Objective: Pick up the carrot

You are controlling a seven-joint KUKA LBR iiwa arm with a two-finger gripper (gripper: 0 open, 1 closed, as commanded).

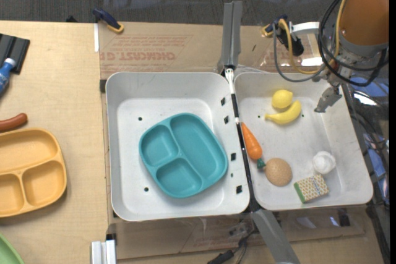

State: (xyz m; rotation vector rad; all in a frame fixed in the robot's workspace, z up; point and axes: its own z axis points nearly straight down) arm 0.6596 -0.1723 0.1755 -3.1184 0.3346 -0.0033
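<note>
Nearest the camera, a small green-and-tan box (311,188) sat at the front of the right bin (346,151), well to the right of the carrot (251,141). That carrot, the only one, lay against the bin's left wall, green end touching one brown egg-shaped item (278,171). Also counted: one banana (285,114), one lemon (282,97), one white lump (323,162), one teal divided plate (182,154) left of the carrot. The gripper (328,99) hung far right of the carrot, carrying nothing, jaw state impossible to tell. Approach seemed unstarted; next it would need to cross left and descend.
</note>
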